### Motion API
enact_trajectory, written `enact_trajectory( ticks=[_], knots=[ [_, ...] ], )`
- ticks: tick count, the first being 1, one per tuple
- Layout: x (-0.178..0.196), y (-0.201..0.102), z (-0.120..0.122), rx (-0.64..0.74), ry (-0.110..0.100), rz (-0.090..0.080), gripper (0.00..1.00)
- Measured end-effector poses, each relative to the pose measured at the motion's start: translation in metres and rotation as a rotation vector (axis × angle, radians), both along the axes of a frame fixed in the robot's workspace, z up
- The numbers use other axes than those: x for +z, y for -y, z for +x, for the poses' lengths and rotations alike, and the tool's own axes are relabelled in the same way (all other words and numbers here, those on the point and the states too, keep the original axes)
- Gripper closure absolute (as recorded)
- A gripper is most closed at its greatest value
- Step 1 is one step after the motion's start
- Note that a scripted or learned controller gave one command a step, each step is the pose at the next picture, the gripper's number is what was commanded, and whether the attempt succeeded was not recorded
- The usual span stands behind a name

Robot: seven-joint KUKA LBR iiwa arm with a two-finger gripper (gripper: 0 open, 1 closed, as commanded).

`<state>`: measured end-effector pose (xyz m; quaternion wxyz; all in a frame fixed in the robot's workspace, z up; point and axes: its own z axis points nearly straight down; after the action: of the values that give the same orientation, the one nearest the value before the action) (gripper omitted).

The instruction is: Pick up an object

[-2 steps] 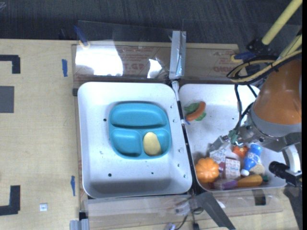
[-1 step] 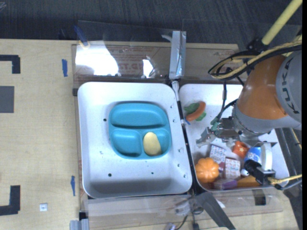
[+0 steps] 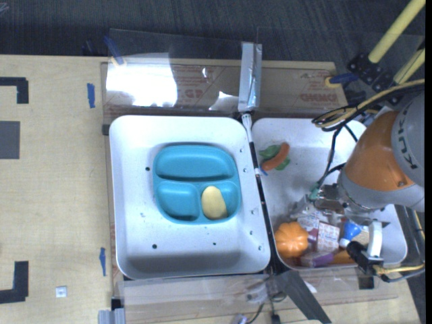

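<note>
Camera view showed us the bench [image 3: 54,181] first, a pale wooden top bearing two shallow white bins side by side. The left bin [image 3: 128,201] carried a blue divided tray [image 3: 182,174], and in that tray's lower right compartment lay a yellow, egg-shaped object [image 3: 214,202]. The right bin [image 3: 297,130] was the busy one. The arm [image 3: 381,164], grey with its orange band, had reached in over that bin's right side, and the gripper [image 3: 331,211] sat low above a heap near the bin's front edge.

That heap held an orange pumpkin-like toy [image 3: 291,239] at the front left corner, a crinkled clear packet with red print [image 3: 324,233] touching it, and smaller blue and purple pieces we could not name. An orange and green toy [image 3: 275,155] lay apart near the bin's back left.

We could not tell whether the gripper was spread or closed; the wrist hid it. No target was plainly singled out, so we judged the candidates to be the heaped things under the wrist.

We judged the risks as follows: the slick packet could slide out, the round pumpkin could roll away, and crowded neighbours could block a clean closure.
</note>
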<state>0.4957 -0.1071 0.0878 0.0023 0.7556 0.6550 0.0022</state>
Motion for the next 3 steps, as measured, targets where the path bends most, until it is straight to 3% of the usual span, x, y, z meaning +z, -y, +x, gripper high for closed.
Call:
enact_trajectory(
  ticks=[1,2,3],
  knots=[
    [-0.001,-0.004,0.047,-0.173,-0.001,0.000,0.00],
    [0.000,-0.016,-0.015,-0.193,-0.002,0.003,0.00],
    [-0.001,0.006,0.025,-0.217,0.000,0.001,0.00]
  ],
)
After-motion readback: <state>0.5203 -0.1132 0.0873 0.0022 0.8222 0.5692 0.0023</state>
